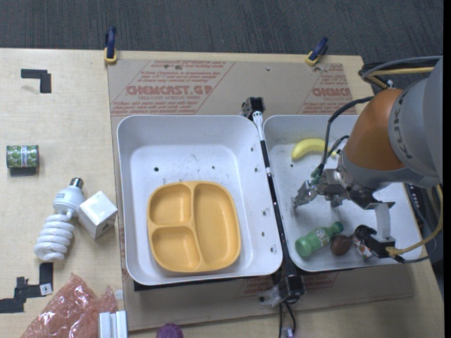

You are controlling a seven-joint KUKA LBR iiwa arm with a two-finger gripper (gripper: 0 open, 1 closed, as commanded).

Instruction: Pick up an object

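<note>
The right bin holds a yellow banana near its far wall. A green bottle lies by its near wall, with a small brown object beside it. My gripper hangs low over the middle of this bin, between the banana and the bottle, and I see nothing held in it. The grey arm with its orange band covers the bin's right part. In the left bin lies a yellow divided plate.
Left of the bins, on the bench, lie a spiral light bulb, a white cube, a green can and a red mesh bag. A black divider runs between the bins. Cables trail at the right.
</note>
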